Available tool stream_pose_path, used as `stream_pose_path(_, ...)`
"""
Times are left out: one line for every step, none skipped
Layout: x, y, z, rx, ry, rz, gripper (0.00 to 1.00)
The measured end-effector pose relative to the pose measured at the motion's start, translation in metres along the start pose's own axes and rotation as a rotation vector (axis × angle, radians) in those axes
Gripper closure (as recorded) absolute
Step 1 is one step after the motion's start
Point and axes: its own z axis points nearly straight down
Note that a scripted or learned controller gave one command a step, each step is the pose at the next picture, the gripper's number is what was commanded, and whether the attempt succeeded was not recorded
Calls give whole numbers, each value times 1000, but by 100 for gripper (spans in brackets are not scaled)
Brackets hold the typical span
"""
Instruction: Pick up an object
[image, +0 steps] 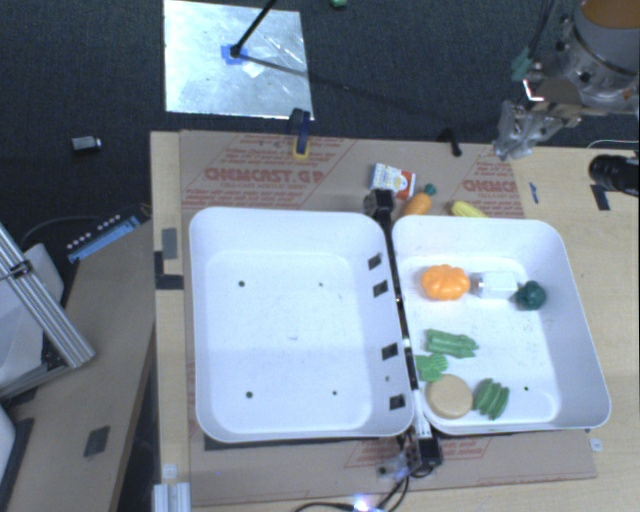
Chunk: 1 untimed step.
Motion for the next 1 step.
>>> stream_pose_path(-27,36,-31,-1,0,4,100)
